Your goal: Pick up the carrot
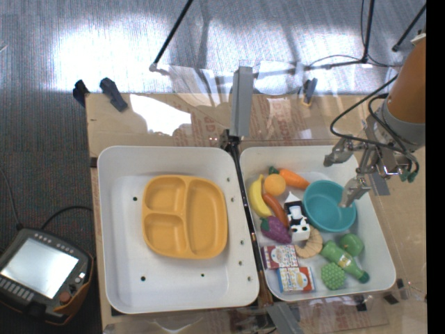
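The carrot (294,179) lies in the right bin (386,256), close to its far edge and a bit toward the left side. It is orange with a small green top, and it touches the round orange fruit (275,184) next to it. A yellow banana (258,196) curves along the left edge of that bin. A teal bowl (328,207) sits near the middle, just beside the carrot.

The gripper (348,176) hangs over the right side of the right bin, above the bowl's rim. Its two fingers (352,192) are spread apart and there is nothing between them (one finger tip is over the bowl). The gripper is not touching the carrot.

Near the front edge are a green bottle (344,258), a purple eggplant (275,229) and a black and white toy cow (299,226).

The left bin (125,284) has a yellow tray (185,216) with three parts, sitting in its middle
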You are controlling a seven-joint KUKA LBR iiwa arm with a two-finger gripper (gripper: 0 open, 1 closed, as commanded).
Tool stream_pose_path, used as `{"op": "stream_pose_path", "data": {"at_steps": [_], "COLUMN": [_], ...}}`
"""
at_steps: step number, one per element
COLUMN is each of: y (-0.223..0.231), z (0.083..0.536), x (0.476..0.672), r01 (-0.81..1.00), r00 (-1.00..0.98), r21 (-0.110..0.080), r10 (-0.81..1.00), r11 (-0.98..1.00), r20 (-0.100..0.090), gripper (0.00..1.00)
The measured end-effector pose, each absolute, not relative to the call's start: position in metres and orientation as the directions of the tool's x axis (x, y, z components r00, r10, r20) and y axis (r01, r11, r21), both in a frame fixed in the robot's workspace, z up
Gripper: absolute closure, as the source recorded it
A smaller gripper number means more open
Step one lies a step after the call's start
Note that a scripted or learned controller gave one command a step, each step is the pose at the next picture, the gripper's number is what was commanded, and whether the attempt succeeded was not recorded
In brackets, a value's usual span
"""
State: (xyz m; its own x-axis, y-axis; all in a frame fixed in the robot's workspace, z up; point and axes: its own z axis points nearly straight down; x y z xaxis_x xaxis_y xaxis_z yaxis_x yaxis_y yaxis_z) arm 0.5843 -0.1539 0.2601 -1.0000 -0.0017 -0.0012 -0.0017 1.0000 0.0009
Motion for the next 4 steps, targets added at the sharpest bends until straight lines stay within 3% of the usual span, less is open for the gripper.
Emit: {"op": "stream_pose_path", "data": {"at_steps": [1,2,3,4], "y": [-0.124,-0.089,-0.092,-0.088], "z": [0.121,0.099,0.097,0.089], "x": [0.61,0.633,0.643,0.632], "r01": [0.071,0.136,0.152,0.38], "r00": [-0.997,-0.99,-0.988,-0.925], "r21": [0.003,-0.001,0.0,0.001], "r10": [0.071,0.136,0.152,0.38], "r11": [0.998,0.991,0.988,0.925], "r20": [-0.005,-0.021,-0.003,-0.001], "gripper": [0.0,0.0,0.0,0.0]}}
